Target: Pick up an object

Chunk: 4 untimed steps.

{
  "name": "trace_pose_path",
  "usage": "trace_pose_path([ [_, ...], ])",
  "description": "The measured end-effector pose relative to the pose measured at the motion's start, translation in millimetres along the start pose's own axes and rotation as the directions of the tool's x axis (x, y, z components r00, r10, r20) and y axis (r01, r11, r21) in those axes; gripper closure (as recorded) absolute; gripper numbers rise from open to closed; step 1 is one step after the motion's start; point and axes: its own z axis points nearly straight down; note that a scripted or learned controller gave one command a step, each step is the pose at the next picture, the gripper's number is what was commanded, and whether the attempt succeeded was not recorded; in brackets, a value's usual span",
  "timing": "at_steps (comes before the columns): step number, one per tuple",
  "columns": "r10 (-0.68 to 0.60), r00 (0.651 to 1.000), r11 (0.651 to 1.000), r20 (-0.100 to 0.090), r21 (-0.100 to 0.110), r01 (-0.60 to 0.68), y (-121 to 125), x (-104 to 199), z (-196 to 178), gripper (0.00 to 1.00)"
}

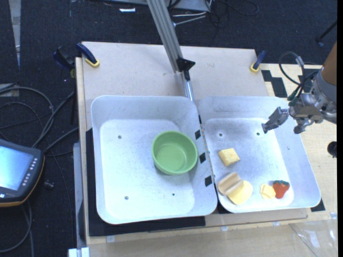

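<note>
My gripper [285, 123] hangs over the back right part of the right bin [300, 159], open, with nothing between its fingers. Below it in that bin lie a yellow block [229, 156], a tan and yellow bread-like piece [236, 188], a small yellow piece [267, 191] and a red strawberry [281, 188]. All of them lie well clear of the gripper, toward the bin's front. A green bowl [174, 152] stands upright in the left bin [112, 143], near its right wall.
A slanted metal pole [166, 28] runs from the back down to the gap between the two bins. Blue and yellow clamps [88, 55] [258, 61] hold the board's back corners. A handheld screen [16, 170] lies at far left.
</note>
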Motion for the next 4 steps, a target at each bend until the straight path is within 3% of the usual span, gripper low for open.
trace_pose_path([
  [3,0.000,1.000,1.000,-0.001,0.005,0.000,-14.2,-2.9,157.8,0.00],
  [4,0.000,1.000,1.000,0.000,0.000,0.000,-12.8,-3.3,145.2,1.00],
])
